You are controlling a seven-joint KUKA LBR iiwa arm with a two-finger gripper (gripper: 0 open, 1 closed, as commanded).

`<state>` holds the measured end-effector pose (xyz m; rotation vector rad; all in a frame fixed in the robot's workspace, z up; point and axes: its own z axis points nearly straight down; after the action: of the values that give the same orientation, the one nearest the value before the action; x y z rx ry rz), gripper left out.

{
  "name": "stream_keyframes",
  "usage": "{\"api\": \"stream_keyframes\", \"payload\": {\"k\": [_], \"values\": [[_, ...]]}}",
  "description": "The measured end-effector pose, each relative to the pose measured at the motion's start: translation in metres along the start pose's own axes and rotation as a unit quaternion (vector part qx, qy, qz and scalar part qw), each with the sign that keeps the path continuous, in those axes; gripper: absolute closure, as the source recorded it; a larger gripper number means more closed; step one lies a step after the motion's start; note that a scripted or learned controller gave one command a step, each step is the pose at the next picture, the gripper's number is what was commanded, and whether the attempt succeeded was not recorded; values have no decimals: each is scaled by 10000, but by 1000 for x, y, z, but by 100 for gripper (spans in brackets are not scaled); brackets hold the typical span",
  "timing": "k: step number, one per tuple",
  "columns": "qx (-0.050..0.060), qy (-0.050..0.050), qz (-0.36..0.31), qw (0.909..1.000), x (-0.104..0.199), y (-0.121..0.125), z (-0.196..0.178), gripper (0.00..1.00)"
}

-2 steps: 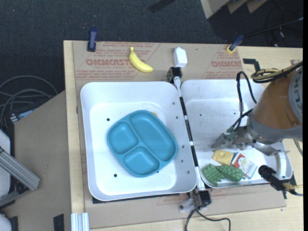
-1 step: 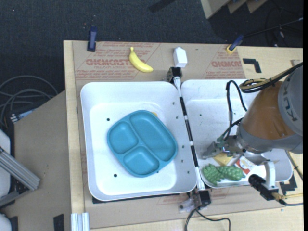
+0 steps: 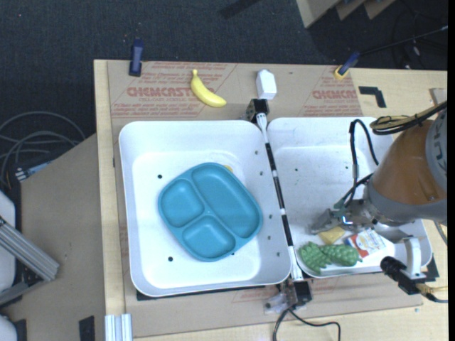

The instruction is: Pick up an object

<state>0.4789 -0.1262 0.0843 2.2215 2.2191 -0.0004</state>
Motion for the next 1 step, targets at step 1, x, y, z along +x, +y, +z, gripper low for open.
{"api": "stream_keyframes", "payload": {"k": [1], "values": [[-5,-2,1,10000,0,0,-10,100]]}}
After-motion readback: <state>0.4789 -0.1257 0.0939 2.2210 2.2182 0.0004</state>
